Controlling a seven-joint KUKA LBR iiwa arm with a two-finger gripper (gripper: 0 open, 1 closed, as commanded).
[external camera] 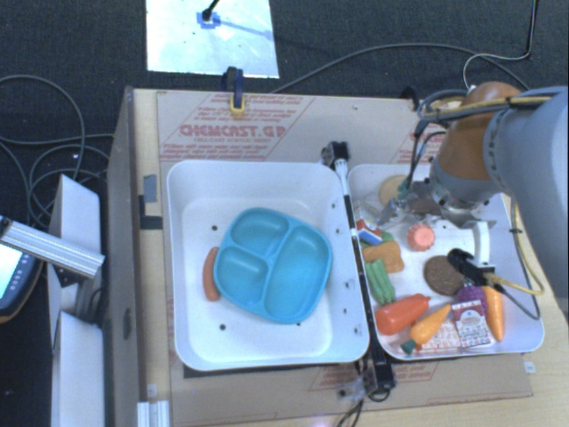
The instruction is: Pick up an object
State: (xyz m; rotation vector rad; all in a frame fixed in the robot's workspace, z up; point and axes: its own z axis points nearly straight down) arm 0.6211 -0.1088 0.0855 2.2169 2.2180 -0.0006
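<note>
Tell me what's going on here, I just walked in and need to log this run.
A grey robot arm reaches in from the right over the right bin, which holds toy food: a carrot, a red pepper, a brown cookie and a small carton. Its gripper sits low near the bin's back, with nothing visibly held. The left bin holds a blue divided plate and a sausage.

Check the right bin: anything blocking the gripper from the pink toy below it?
Nothing visible does. The gripper sits just above the pink toy with bare bin floor between them; the nugget and brown cookie lie off to the sides.
</note>
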